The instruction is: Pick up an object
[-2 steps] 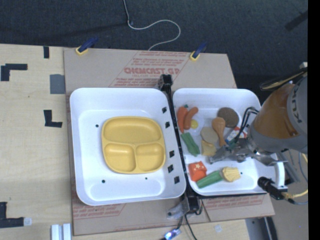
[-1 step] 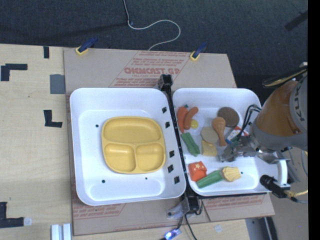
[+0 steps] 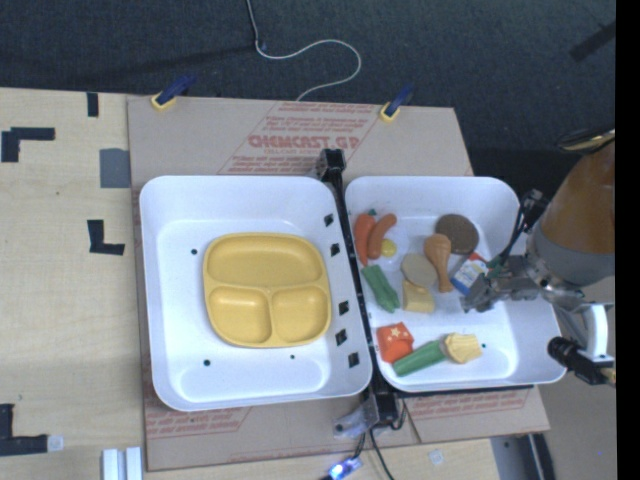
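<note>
The right bin [image 3: 500, 368] holds several toy foods. Among them are a red-orange sausage [image 3: 373, 233], a brown disc [image 3: 457, 230], a tan drumstick [image 3: 438, 254] and a yellow wedge [image 3: 419, 299]. A green pod [image 3: 380, 287], a red block [image 3: 396, 341] and a corn cob with a green husk [image 3: 436, 353] lie nearer the front. A small blue and white item [image 3: 465, 274] lies right of the drumstick. My gripper [image 3: 480, 294] hangs low over the bin's right half, just right of that blue item and above the corn. Nothing visibly rests in it.
The left bin [image 3: 170, 268] carries a yellow divided plate [image 3: 267, 288]. The two bins meet at a black-clipped rim [image 3: 345, 268]. My grey and orange arm [image 3: 580, 228] covers the right bin's right wall. A white cable [image 3: 300, 48] lies behind the bins.
</note>
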Tool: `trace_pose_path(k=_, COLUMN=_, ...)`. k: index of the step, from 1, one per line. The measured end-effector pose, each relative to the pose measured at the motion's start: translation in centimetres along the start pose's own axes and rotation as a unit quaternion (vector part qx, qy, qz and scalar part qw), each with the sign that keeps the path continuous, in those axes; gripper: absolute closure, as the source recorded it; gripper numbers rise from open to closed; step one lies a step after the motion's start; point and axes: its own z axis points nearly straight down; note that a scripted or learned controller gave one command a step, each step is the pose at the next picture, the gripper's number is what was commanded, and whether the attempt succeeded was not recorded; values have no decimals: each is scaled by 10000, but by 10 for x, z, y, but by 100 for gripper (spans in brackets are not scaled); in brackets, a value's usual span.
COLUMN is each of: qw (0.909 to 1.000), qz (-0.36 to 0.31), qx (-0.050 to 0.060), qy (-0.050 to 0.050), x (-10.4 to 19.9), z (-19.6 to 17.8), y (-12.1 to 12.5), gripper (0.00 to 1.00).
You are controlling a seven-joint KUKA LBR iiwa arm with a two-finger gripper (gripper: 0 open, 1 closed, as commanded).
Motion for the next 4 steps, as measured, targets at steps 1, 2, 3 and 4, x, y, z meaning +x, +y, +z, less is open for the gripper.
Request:
trace_pose_path(k=1, qw=10000, qz=-12, qx=0, qy=2, x=5, z=-46, y=8, gripper=100)
trace_pose_path(k=2, qw=10000, qz=-11, qx=7, qy=5, x=5, z=-73, y=9, gripper=100)
trace_pose_path(k=3, qw=10000, qz=-33, qx=17, qy=12, x=46, z=-68, y=31, gripper=100)
trace_pose_path(k=4, qw=10000, qz=-42, qx=14, qy=18, x=102, z=-77, y=52, gripper=100)
